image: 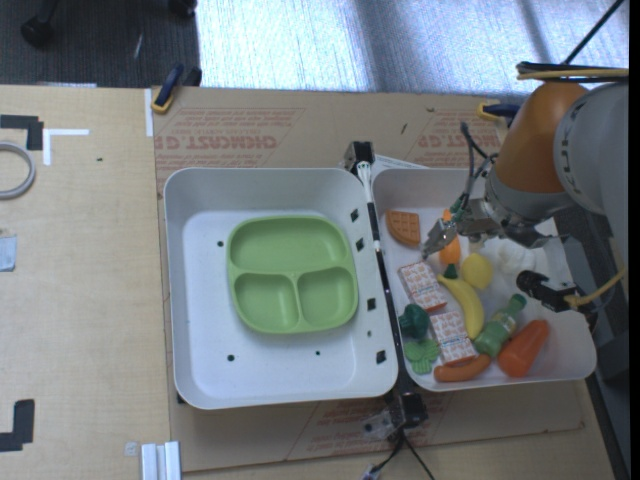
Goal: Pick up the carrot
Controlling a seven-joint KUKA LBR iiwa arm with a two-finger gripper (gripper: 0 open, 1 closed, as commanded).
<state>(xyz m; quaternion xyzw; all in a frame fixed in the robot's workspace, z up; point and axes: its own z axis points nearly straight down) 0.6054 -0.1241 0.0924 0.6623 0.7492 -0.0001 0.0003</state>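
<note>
While the arm reached in from the right, its gripper hung over the right bin, near that bin's far left part. Whether its fingers were spread or pressed together could not be told — they showed only as a dark, narrow tip. Nothing could be seen between them.

Two shallow white bins sat side by side on a bench. At the middle of the left bin lay a green tray with three compartments.

The right bin held a crowd of toy foods. The carrot — orange, lying at a slant — rested in the near right corner, well apart from the gripper. Just beside it, toward the left, lay a green bottle. A red sausage lay along the near edge. A banana ran down the middle, with a lemon touching its far end. Two patterned packets lay left of the banana, and a green vegetable sat by the near left corner. A waffle rested near the far left corner, just beside the gripper tip. A small orange piece sat right under the gripper.
</note>
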